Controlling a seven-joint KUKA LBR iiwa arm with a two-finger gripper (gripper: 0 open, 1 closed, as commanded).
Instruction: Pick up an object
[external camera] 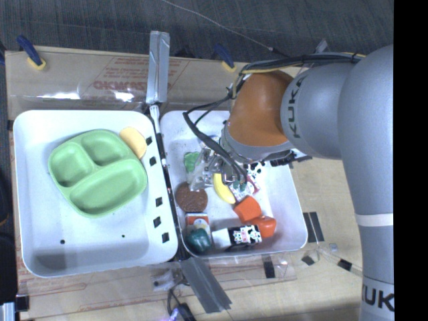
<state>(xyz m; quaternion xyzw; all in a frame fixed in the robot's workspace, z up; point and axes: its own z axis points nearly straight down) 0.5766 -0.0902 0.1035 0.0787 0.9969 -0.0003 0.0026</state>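
My gripper [215, 170] hangs low in the right bin [289, 199], under the orange wrist band. It sits just above a yellow banana-shaped piece [225, 188], with a small green item [192, 160] to its left. A brown round cookie [192, 197] lies below and left of it. To the lower right rest an orange piece [248, 209] and a second orange piece [267, 227]. Along the near wall sit a black-and-white spotted box [245, 235], a teal ball [198, 240] and a small orange-and-white box [196, 220]. The arm hides the bin's far right part.
The left bin [40, 239] holds a green divided plate [100, 171] and a yellow object [133, 141] at the plate's upper right. A ridge with black clips [160, 199] separates the two bins. Cables loop from the wrist over the right bin's far side.
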